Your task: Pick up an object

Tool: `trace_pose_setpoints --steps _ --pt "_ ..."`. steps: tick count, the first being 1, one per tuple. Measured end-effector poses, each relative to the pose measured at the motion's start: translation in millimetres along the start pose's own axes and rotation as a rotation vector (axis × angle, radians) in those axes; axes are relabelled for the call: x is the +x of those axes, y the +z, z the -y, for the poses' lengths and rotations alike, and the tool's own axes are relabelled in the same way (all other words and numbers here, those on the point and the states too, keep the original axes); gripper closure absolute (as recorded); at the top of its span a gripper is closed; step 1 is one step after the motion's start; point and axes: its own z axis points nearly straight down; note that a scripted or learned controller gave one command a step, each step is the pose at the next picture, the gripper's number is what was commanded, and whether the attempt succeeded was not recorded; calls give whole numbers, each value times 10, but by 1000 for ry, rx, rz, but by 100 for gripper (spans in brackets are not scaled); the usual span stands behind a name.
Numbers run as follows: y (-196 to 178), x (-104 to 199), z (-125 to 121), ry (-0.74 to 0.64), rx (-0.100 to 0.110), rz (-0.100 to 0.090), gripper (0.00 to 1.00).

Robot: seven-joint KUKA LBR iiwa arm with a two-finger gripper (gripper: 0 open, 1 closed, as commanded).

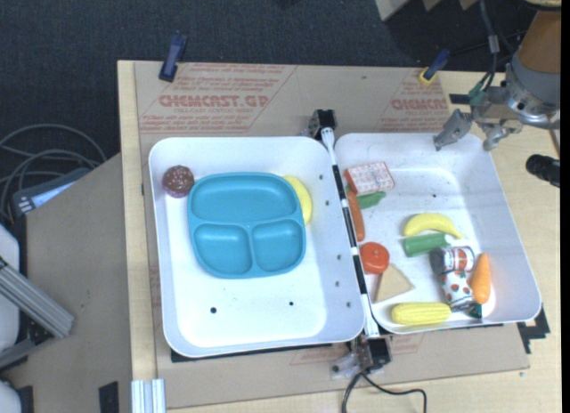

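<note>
Your hand [470, 130] hangs spread and empty over the right bin's [499, 190] far rim; descend toward the banana [431, 222] below, fingers straddling it.

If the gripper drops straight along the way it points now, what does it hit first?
Most likely bare floor at the right bin's far corner. The gripper hangs there, fingers spread and pointing down. The food packet and banana lie well aside. Height is hard to judge.

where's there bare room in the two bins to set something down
Left bin: the front strip below the blue divided plate. Right bin: the back right floor, between the pink box and the far wall. Crowded: its front, around the banana, can and corn.
</note>
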Motion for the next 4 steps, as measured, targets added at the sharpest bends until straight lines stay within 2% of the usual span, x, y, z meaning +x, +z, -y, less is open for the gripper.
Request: trace_pose_setpoints --steps 1,2,3,4 --pt "1036 752 572 0 2 -1 0" --pt "1033 699 1189 1 1 0 0" --pt "1028 669 1 0 2 -1 0" --pt "1027 1072 0 -1 2 -1 0"
